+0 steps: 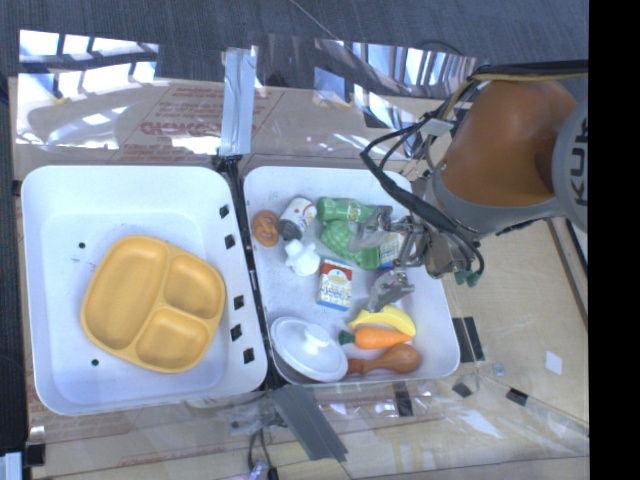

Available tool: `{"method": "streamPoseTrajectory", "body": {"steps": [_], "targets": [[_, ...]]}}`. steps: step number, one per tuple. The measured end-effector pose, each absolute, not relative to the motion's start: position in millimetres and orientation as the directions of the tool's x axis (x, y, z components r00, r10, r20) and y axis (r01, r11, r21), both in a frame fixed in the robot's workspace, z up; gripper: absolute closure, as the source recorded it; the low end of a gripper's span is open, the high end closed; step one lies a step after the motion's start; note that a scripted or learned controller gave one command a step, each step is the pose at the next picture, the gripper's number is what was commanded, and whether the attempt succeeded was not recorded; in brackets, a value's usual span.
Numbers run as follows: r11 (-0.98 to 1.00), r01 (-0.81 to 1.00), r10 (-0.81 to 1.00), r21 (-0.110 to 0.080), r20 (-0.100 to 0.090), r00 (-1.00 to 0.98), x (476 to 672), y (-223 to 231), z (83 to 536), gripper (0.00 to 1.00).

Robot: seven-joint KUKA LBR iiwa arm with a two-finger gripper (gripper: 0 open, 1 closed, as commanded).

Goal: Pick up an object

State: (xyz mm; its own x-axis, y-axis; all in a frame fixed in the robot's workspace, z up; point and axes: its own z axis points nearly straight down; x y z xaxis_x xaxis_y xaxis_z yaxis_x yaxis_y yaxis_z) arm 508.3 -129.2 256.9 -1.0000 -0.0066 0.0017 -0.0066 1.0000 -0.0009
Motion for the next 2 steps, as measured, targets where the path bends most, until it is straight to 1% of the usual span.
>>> {"method": "streamPoseTrajectory", "body": {"steps": [1,2], "targets": [[0.962,0.273,0.273,-0.001,0.003,-0.962,603.1,-140,186,0.00],[0.880,0.475,0.475,0.001,-0.005,-0.880,622.8,-133,112,0.00]]}}
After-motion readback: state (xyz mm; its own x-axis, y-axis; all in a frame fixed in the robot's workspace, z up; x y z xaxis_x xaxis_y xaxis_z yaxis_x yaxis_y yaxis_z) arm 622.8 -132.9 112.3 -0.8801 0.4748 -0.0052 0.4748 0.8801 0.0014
